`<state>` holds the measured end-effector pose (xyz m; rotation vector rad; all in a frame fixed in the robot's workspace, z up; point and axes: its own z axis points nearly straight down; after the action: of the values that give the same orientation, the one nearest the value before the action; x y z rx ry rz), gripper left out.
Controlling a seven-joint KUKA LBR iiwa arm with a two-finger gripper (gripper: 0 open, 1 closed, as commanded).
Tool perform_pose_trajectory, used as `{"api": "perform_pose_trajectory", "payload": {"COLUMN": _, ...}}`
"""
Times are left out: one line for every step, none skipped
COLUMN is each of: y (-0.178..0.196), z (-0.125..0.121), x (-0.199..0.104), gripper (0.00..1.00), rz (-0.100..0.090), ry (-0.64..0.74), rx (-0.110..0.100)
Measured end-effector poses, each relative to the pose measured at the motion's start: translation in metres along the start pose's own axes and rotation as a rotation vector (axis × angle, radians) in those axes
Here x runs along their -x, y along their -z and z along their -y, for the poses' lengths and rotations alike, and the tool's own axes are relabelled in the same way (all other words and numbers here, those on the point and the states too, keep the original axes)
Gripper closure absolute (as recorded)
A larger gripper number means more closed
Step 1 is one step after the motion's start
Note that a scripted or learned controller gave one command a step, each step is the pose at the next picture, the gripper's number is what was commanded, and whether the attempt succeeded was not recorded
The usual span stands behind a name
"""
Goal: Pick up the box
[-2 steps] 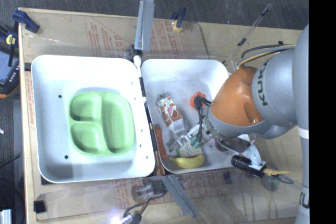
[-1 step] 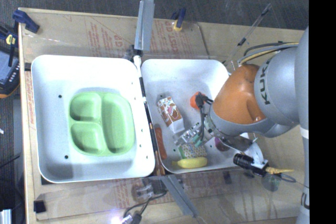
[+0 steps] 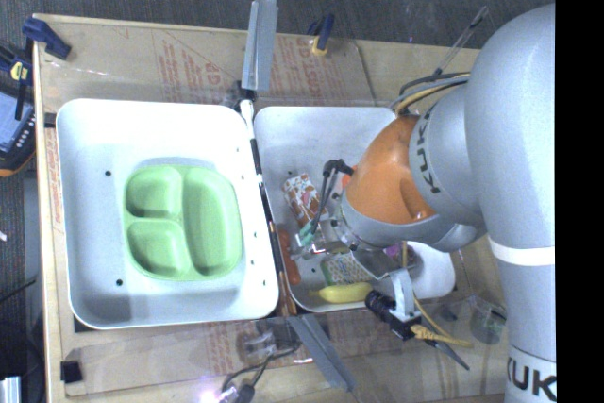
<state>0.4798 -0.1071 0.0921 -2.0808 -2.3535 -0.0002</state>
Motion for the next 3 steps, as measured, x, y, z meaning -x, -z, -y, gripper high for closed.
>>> {"api": "perform_pose_trajectory", "payload": {"y": 0.196, "z": 0.005, "x": 0.021, "gripper": 1.0, "rz": 0.001, "ry": 0.329, "rx": 0.003}}
{"api": "perform_pose_trajectory", "payload": {"y": 0.196, "z": 0.005, "x": 0.021, "gripper": 0.0, "rz": 0.0, "ry": 0.33, "rx": 0.003}}
{"api": "perform_pose_trajectory", "payload": {"y": 0.113, "z": 0.009, "x": 0.045, "gripper": 0.0, "rz": -0.001, "ry": 0.252, "rx": -0.003}}
